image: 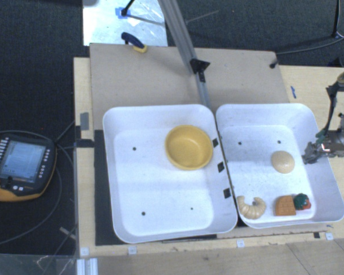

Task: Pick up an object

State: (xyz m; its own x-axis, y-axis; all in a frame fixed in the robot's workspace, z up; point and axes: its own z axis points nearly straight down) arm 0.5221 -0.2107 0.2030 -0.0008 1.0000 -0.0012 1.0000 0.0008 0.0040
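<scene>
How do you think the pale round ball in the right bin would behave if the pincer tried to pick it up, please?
The ball looks smooth and domed, so it may slip out of a pinch unless gripped across its middle. Being round, it would probably roll if nudged, and it lies on open floor of the right bin with nothing touching it to stop it. The pincer sits at the bin's right rim.

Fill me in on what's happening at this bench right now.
A robot arm reaches in from the right, its gripper hovering at the right edge of the right-hand white bin, with nothing seen held. That bin holds a pale round bun-like object, a curled cream shrimp-like toy and an orange block with a green-and-red piece. The left-hand white bin holds a round yellow bowl. No pick has been made yet.
</scene>
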